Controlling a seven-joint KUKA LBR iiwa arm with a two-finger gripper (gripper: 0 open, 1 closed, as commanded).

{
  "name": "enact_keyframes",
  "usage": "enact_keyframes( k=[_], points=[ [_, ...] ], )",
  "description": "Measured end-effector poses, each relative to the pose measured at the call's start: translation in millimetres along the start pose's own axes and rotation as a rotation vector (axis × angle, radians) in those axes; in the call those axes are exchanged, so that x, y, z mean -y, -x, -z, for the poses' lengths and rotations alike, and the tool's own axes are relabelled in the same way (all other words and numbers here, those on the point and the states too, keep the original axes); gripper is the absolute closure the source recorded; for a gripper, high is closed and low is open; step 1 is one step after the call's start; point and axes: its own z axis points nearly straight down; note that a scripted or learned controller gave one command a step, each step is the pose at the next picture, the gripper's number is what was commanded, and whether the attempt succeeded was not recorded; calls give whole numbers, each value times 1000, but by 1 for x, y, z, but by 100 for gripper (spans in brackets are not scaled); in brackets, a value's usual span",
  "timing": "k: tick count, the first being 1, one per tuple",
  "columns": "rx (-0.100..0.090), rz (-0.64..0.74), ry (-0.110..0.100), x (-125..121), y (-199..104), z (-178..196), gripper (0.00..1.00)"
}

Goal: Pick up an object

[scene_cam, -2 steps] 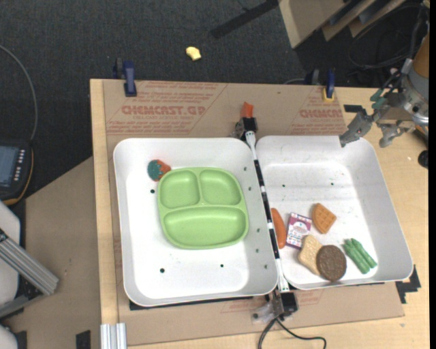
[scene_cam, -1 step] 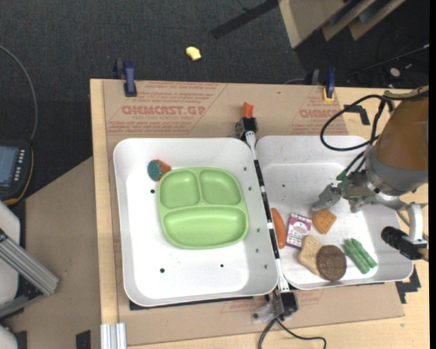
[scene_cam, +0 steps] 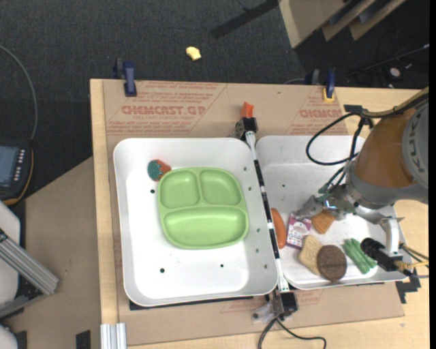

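While low over right bin (scene_cam: pixel 300 153), tool (scene_cam: pixel 320 204) near snacks (scene_cam: pixel 320 221)

Dark grey carpet (scene_cam: pixel 61 41) is covering the floor around the bench. A small yellow scrap (scene_cam: pixel 194 52) is lying on it beyond the far edge. Light wooden furniture (scene_cam: pixel 340 20) is standing at upper right. Two blue clamps (scene_cam: pixel 127 77) are gripping the brown board (scene_cam: pixel 204 102). A dark cable (scene_cam: pixel 20 88) is looping at left.
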Motion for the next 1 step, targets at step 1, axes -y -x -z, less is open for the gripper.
enact_keyframes(
  k=[1],
  points=[
    [6,0,8,-2,2,14,100]
  ],
)
